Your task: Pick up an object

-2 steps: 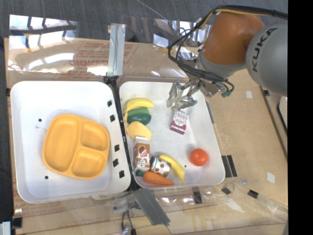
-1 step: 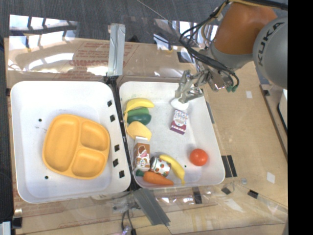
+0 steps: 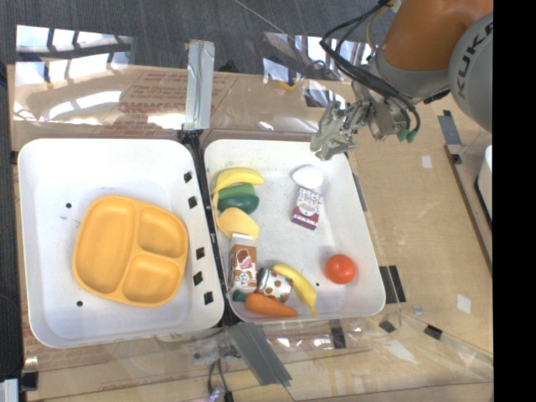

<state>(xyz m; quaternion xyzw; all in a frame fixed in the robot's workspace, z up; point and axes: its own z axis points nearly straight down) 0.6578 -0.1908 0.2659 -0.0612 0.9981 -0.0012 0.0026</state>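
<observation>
Toy tomato [image 3: 340,269] lies near the right bin's [image 3: 364,249] near right corner, apart; light, rigid, smooth, liable to roll. Grip across its middle. Gripper [image 3: 332,145] hovers at far edge, carrying nothing.

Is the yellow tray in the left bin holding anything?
Empty. The tray lies flat in the left bin, and all three of its compartments show bare yellow.

Arm [image 3: 435,32] cut off at top edge, tool [image 3: 333,141] fingers blurred (gap unreadable), carton [image 3: 243,266] print illegible
</observation>
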